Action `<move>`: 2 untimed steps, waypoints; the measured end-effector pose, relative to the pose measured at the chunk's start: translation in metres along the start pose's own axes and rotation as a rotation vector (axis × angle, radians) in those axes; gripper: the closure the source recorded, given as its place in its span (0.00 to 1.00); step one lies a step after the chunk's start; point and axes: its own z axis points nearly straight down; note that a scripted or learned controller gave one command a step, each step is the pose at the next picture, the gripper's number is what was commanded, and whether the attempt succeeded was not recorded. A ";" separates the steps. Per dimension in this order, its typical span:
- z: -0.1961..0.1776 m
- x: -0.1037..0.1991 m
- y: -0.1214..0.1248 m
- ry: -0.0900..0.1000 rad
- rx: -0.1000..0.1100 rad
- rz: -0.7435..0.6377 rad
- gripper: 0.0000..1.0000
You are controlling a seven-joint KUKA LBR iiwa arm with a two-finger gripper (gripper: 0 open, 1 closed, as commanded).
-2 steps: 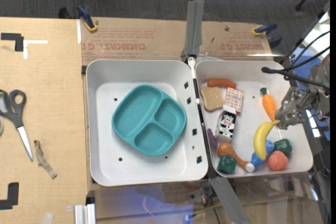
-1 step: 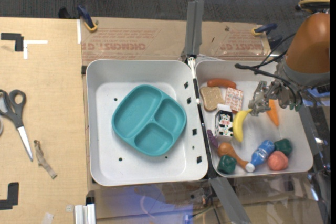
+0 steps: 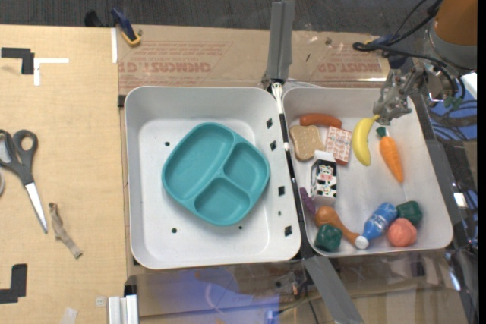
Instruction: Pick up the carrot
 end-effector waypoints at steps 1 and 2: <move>0.001 0.000 0.000 0.001 0.000 0.000 0.00; 0.113 0.004 -0.029 -0.001 0.000 -0.205 0.00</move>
